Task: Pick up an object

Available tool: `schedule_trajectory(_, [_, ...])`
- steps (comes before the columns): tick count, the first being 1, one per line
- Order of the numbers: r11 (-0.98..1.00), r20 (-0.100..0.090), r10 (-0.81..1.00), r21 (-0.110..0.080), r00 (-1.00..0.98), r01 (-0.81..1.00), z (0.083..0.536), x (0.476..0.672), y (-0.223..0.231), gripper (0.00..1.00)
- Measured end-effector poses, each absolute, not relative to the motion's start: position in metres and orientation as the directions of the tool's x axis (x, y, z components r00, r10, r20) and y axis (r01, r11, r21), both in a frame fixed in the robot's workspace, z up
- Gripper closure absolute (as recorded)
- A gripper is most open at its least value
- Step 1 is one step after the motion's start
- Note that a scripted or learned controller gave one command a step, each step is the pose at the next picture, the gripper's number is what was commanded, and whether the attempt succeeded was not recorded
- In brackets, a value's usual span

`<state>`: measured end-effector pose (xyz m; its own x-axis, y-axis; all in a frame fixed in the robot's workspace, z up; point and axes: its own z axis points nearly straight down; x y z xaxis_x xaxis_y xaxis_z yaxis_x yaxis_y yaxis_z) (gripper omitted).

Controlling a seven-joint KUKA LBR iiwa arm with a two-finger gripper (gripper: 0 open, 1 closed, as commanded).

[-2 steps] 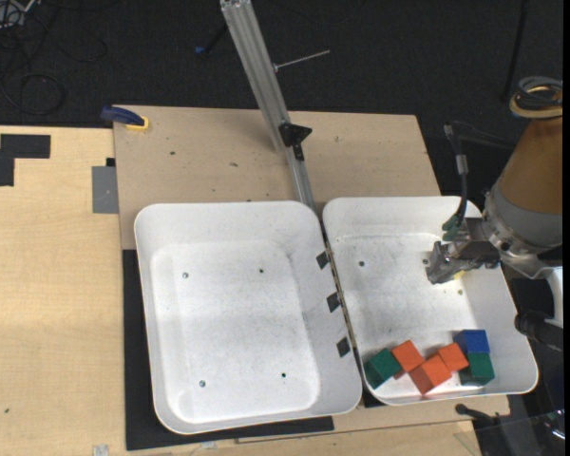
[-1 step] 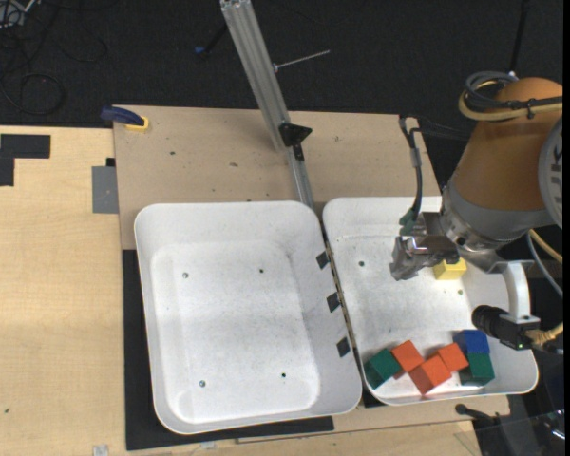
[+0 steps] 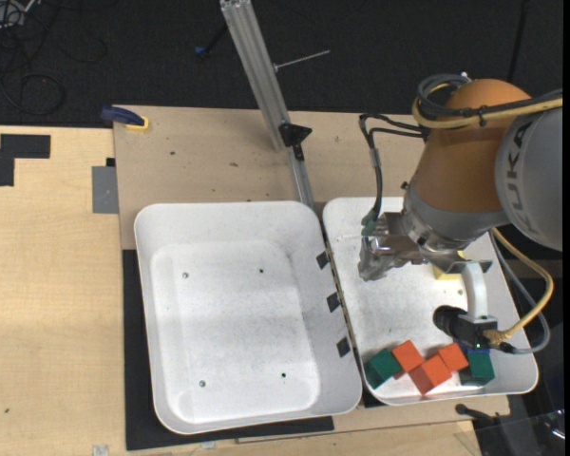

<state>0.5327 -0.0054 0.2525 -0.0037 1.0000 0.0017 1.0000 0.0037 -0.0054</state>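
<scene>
Camera view, left to right: left bin (image 3: 233, 321), white and shallow, well to the left of the gripper (image 3: 375, 266). Right bin (image 3: 353, 218) directly under the gripper, holding blocks at its near edge, below and right of the tool: green block (image 3: 384, 366), orange block (image 3: 408, 354), red block (image 3: 430, 375), orange-red block (image 3: 452, 357), teal block (image 3: 478, 369). Gripper hanging above bare bin floor; how it stands, impossible to tell.

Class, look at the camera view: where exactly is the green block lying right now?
The green block lies in the right bin, near its front edge on the side by the left bin, beside an orange block.
</scene>
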Motion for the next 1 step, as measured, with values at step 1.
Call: schedule_trajectory(1, [0.003, 0.001, 1.0, -0.007, -0.003, 1.0, 0.234, 0.5291, 0.0438, 1.0])
